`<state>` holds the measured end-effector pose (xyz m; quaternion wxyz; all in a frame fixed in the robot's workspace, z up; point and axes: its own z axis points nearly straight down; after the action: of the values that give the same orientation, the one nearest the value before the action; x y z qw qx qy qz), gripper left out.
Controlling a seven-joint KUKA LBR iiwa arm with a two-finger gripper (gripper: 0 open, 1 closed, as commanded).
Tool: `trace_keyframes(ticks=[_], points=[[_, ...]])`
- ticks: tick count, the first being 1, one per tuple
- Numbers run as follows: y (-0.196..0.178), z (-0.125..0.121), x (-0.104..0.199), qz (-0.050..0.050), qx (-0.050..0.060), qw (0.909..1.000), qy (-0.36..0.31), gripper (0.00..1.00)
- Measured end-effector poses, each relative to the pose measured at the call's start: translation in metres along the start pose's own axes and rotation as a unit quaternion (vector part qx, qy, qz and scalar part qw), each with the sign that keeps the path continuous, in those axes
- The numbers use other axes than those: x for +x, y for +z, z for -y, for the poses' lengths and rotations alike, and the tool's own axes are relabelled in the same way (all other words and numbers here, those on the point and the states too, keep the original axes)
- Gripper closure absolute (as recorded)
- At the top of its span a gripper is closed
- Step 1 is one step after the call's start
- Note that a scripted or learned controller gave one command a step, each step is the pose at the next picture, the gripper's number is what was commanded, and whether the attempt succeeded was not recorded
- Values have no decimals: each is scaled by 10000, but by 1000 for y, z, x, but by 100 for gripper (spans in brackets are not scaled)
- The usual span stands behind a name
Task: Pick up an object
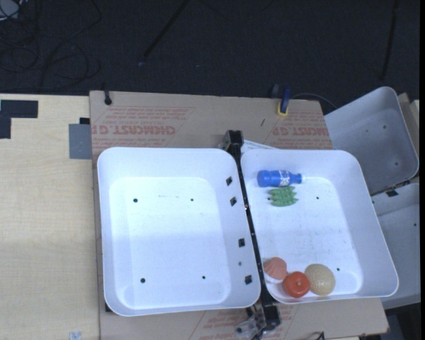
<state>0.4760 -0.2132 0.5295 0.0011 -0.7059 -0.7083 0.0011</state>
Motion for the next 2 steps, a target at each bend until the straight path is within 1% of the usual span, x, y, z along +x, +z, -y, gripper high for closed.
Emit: trace_keyframes(ticks=[2], points=[[-8,0,0,1,-10,10000,-19,0]])
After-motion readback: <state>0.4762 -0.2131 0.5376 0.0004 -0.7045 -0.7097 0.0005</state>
